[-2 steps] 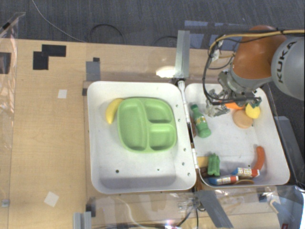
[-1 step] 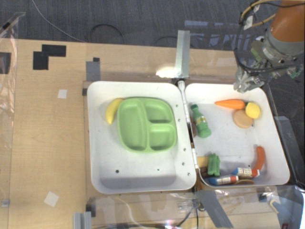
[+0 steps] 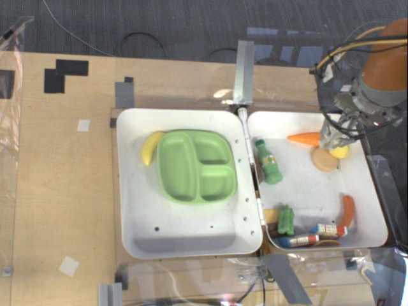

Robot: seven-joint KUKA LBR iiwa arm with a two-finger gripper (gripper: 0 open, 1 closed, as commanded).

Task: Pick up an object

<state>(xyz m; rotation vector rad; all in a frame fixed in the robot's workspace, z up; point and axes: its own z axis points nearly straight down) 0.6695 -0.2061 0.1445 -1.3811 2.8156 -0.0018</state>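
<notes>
We see the claw (image 3: 334, 143) low over a yellow object (image 3: 340, 151) beside the carrot (image 3: 303, 139), grip state unclear; we should center before lifting.

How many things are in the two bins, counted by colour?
Green: 3, divided plate, bottle, small green item
Yellow: 2, banana, yellow item
Orange/red: 2, carrot, sausage
Tan: 1, round piece
Multicoloured: 1, tube
Total: 9
</notes>
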